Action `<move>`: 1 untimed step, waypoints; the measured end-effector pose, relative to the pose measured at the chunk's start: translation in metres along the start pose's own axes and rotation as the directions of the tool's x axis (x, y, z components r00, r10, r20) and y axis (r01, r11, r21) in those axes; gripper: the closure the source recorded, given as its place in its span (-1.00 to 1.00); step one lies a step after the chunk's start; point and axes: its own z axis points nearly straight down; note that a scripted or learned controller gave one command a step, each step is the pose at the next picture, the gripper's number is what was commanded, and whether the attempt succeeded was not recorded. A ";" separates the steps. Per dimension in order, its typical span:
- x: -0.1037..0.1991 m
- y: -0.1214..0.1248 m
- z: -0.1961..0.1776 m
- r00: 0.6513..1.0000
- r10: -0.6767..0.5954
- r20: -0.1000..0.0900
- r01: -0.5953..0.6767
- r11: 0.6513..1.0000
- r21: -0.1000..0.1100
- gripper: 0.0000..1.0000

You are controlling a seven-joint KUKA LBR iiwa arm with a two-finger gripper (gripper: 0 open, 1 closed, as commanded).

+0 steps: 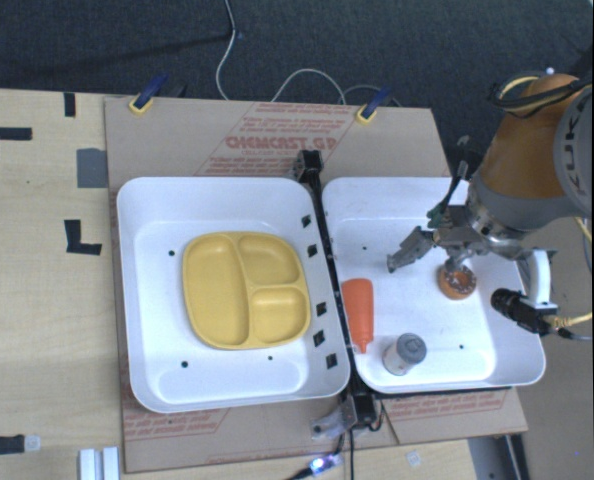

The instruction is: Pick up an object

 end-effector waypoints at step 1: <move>0.000 0.003 -0.008 1.000 -0.004 0.002 0.004 1.000 -0.013 -1.00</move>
